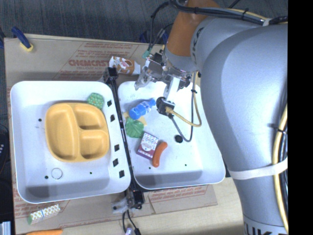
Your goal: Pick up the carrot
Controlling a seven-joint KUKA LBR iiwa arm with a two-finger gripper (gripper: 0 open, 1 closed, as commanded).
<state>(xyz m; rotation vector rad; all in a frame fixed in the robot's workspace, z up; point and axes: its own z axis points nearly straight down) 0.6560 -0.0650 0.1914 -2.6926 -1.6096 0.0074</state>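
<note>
The carrot [159,153], a short orange-red piece, lies near the front of the right bin [205,165], touching the right edge of a pink packet [148,145]. My gripper [153,93] hangs over the back of the same bin, well behind the carrot and beside a blue object [142,108]. Its fingers are spread open with nothing between them.
A green item [134,128] lies between the blue object and the packet. The left bin [24,170] holds a yellow divided plate [76,131] and a green piece [96,100]. A small wrapped item [122,64] sits on the cardboard behind the bins. The arm's bulk covers the right side.
</note>
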